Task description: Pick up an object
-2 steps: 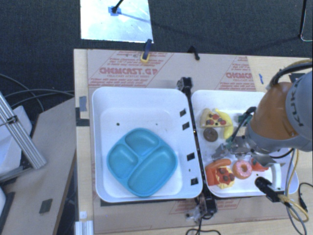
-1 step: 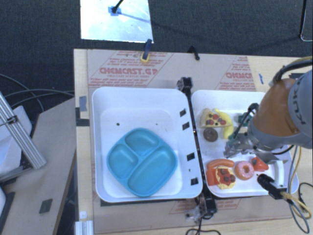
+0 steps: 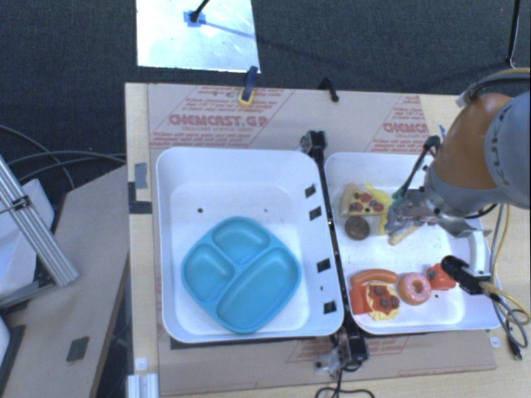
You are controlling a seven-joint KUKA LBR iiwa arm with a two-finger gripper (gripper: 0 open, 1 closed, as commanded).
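**Right bin [image 3: 444, 312], nearest row.** Toy pizza slice [image 3: 381, 302], yellow with red spots, at the front left. An orange-red sausage [image 3: 373, 276] is touching its far edge. A pink-iced doughnut [image 3: 413, 288] is just beside both, to their right. A small red toy [image 3: 438, 277] is just beside the doughnut, further right.

**Right bin, middle.** Tan piece [image 3: 403, 237], small, pale and wedge-like, lies on the bin floor directly under the gripper [image 3: 402, 220]. It is partly covered from above, so its full outline is hidden. Whether the gripper is open, closed or gripping the piece cannot be told. A brown round disc [image 3: 358, 228] lies near to the left, apart from the tan piece.

**Right bin, far left.** A second pizza slice [image 3: 366, 198], yellow with red rounds, lies just beyond the disc.

**Arm [image 3: 485, 152].** Grey with an orange band, it reaches in from the right over the bin's far half.

**Left bin [image 3: 249, 162].** It holds a blue divided plate [image 3: 241, 274] with three compartments, set toward the front.

**Beyond the bins.** Cardboard sheet [image 3: 217, 119] with red lettering. A yellow clip [image 3: 246, 98] sits at its far edge. A shiny sheet [image 3: 195, 23] lies on the dark floor.
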